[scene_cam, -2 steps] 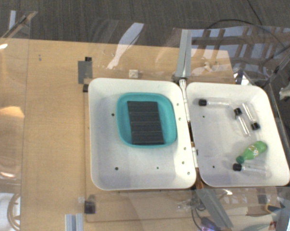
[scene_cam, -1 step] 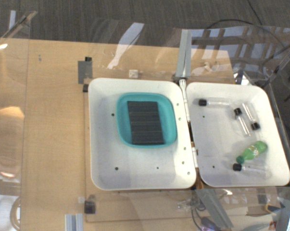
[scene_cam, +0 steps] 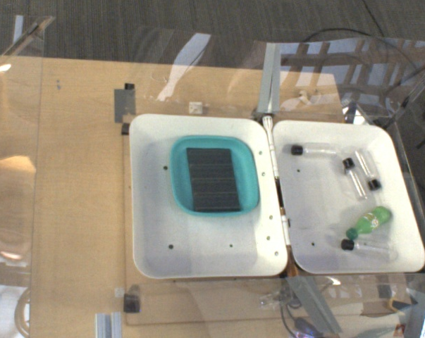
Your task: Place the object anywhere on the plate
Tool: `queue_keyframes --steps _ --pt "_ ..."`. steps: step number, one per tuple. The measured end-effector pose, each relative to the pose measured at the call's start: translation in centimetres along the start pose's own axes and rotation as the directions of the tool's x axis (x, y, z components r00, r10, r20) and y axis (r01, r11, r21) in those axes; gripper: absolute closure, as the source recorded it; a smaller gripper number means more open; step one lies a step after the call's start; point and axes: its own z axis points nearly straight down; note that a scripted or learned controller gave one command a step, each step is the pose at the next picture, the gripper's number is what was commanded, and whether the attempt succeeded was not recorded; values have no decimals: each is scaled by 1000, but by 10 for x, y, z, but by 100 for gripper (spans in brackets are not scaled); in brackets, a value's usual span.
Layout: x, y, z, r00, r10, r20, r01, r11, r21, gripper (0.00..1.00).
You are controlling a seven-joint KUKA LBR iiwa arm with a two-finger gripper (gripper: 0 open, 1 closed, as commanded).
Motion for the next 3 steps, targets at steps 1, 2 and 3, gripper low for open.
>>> queue_keyframes --steps 1,2,3 --pt "-6 9 0 992 130 1 -130 992 1 0" --pt "-7 9 0 956 294 1 -294 956 0 0" --pt "-7 9 0 913 407 1 -407 913 0 0"
